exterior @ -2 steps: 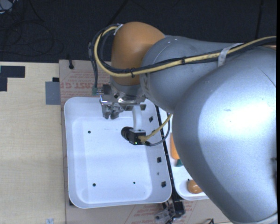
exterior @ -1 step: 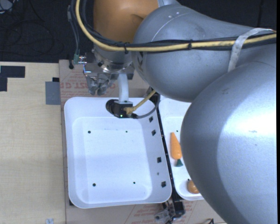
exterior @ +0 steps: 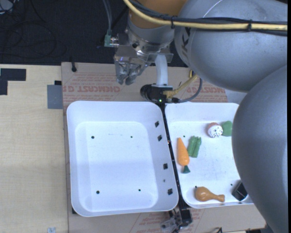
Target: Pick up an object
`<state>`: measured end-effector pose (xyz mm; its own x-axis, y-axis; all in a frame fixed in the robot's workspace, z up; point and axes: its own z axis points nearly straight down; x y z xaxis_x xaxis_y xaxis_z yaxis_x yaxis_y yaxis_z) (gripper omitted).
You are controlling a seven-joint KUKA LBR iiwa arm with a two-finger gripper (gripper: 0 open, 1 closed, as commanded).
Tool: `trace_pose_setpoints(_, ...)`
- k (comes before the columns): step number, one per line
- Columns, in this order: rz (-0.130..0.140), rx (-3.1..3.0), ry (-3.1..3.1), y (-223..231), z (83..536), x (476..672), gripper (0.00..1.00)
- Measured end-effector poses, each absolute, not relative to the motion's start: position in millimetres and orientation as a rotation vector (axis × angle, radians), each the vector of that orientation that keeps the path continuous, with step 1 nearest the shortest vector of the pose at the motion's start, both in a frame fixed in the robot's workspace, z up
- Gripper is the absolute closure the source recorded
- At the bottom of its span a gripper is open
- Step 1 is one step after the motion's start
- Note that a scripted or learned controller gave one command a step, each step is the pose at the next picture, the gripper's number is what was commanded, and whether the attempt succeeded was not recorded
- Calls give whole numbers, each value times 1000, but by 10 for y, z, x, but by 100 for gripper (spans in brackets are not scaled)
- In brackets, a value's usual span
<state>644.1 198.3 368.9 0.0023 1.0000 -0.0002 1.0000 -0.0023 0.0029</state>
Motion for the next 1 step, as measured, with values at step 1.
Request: trace_pose_setpoints(1, -17, 2222, 2230, 2448, 2501, 6420, 100)
